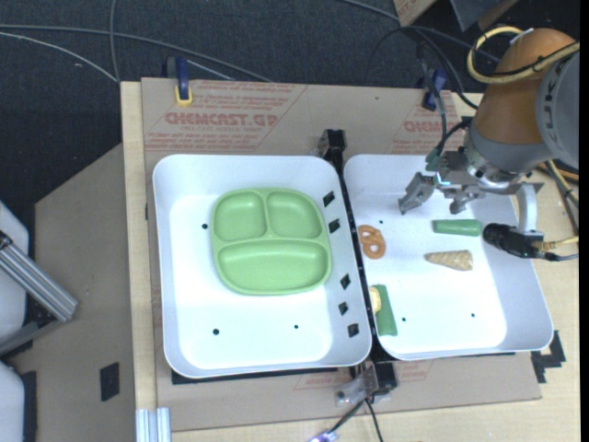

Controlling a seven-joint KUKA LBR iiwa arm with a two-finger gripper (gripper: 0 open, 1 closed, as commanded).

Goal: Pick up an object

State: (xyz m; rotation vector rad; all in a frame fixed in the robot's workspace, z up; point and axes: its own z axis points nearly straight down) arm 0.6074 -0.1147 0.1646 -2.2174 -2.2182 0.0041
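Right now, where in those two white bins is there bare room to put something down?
Left bin: bare floor along the front, below the green divided plate. Right bin: bare front right corner, beyond the cone-shaped piece. Crowded around the gripper, green block and pretzel.

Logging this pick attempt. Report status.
Gripper open, holding nothing, above right bin. Green stick just below it, cone and pretzel nearby. Nothing in the way.

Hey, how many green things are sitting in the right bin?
2. One green stick lies near the far right side, just under the claw. The other green stick lies against the left wall, near the front. The arm may hide more.
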